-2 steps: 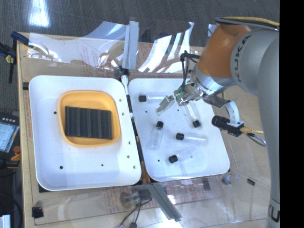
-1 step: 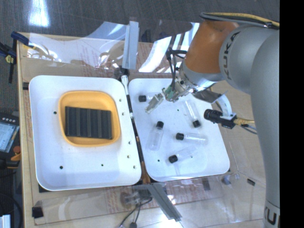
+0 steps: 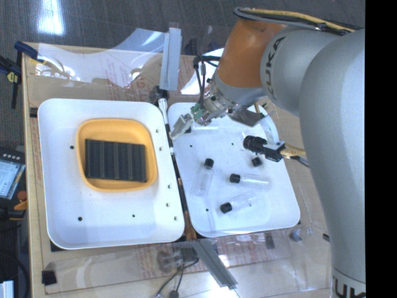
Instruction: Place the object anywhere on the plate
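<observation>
A yellow plate (image 3: 115, 129) with a dark ridged centre lies in the left bin (image 3: 56, 210). Three clear tubes with black caps lie in the right bin (image 3: 282, 213): one (image 3: 204, 177) left of centre, one (image 3: 249, 179) to its right, one (image 3: 237, 203) nearer the front. A small loose black cap (image 3: 256, 161) sits behind them. My gripper (image 3: 183, 125) hangs over the right bin's back left corner, close to the divide between the bins. It is well behind the tubes, and I see nothing held in it.
The grey arm with its orange band (image 3: 248, 54) fills the right side and overhangs the right bin's back edge. Clear plastic sheeting (image 3: 93, 67) and a grey upright bar (image 3: 170, 58) lie behind the bins. A metal bracket (image 3: 211, 266) sits in front.
</observation>
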You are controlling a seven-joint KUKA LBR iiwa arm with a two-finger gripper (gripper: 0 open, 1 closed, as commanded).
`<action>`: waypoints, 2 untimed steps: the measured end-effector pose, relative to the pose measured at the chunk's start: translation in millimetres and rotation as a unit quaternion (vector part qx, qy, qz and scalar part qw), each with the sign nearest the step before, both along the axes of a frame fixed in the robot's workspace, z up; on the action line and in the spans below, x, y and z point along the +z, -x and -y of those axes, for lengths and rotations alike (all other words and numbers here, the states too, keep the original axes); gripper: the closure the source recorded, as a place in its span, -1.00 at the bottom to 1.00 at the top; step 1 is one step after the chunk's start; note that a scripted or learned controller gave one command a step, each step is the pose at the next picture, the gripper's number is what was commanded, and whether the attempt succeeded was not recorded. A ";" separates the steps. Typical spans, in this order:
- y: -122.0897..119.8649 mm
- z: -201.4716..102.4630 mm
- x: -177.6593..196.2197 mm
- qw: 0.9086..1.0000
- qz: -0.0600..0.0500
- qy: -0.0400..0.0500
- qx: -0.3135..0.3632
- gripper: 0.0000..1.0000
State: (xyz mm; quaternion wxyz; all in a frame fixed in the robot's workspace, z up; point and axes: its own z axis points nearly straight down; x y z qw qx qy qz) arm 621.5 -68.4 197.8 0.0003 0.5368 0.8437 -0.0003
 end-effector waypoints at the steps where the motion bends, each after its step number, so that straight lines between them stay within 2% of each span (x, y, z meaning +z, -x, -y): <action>1: 7.7 -51.3 29.5 1.000 0.000 0.000 0.000 -1.00; 2: 21.5 -29.9 64.6 0.999 0.000 0.000 0.041 -1.00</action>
